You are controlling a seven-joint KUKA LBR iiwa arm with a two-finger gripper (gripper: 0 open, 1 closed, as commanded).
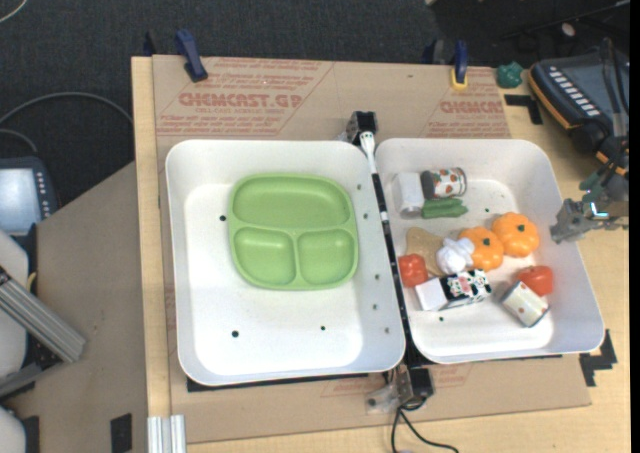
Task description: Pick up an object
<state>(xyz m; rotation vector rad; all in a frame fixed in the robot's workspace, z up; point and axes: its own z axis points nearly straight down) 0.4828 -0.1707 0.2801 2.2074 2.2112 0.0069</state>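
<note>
Hovering at right bin's outer rim, grey two-finger gripper (583,215), finger state unclear; small orange plastic pumpkin (516,233) lies just left, nearest candidate.

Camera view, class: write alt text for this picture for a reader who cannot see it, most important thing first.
Two shallow white bins sit side by side on a bench, seen from above. The left bin holds a green divided plate; the right bin holds a jumble of small toys, among them an orange pumpkin. The robot's hand sits at the right bin's right rim.
</note>
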